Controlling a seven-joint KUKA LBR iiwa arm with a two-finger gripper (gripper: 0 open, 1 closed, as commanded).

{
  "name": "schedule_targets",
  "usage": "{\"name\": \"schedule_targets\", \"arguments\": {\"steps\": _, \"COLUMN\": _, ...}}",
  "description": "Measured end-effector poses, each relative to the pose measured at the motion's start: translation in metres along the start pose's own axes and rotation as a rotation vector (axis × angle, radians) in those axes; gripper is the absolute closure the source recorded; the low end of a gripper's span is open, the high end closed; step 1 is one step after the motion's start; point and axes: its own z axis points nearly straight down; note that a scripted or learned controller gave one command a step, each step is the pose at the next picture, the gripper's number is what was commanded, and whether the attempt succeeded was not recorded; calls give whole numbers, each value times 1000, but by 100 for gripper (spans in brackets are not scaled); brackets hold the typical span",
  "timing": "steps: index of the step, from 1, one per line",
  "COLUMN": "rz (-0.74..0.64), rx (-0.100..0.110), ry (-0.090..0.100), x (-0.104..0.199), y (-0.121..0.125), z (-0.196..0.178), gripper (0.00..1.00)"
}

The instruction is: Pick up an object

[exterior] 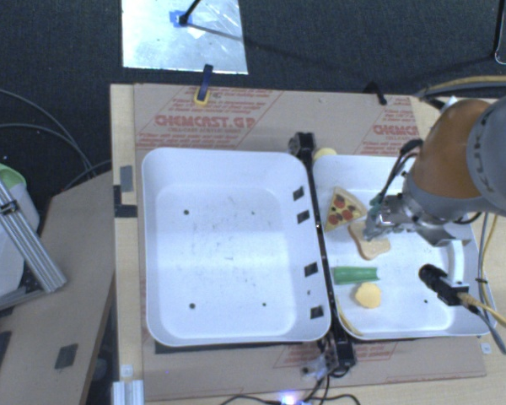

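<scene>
My gripper (376, 229) hangs low over the right bin (405, 317), right above a tan toast slice (369, 245) and touching or nearly touching its upper edge. A pizza slice toy (343, 208) lies just left of the gripper. Below the toast lie a green bean-shaped piece (355, 273) and a small yellow round piece (368, 294). The arm covers the bin's right part.
The left bin (228, 251) sits beside the right one, with a black divider strip (314, 226) between them. A small yellow ball (325, 153) rests at the right bin's top-left rim. Cardboard lies under both bins.
</scene>
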Motion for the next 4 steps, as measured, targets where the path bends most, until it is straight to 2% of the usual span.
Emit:
{"name": "schedule_targets", "arguments": {"steps": 1, "rz": 0, "rx": 0, "ry": 0, "x": 0, "y": 0, "z": 0, "gripper": 0}}
{"name": "schedule_targets", "arguments": {"steps": 2, "rz": -6, "rx": 21, "ry": 7, "x": 53, "y": -41, "z": -57, "gripper": 0}}
{"name": "schedule_targets", "arguments": {"steps": 3, "rz": -9, "rx": 17, "ry": 6, "x": 119, "y": 11, "z": -54, "gripper": 0}}
{"name": "schedule_targets", "arguments": {"steps": 4, "rz": 5, "rx": 17, "ry": 2, "x": 59, "y": 32, "z": -65, "gripper": 0}}
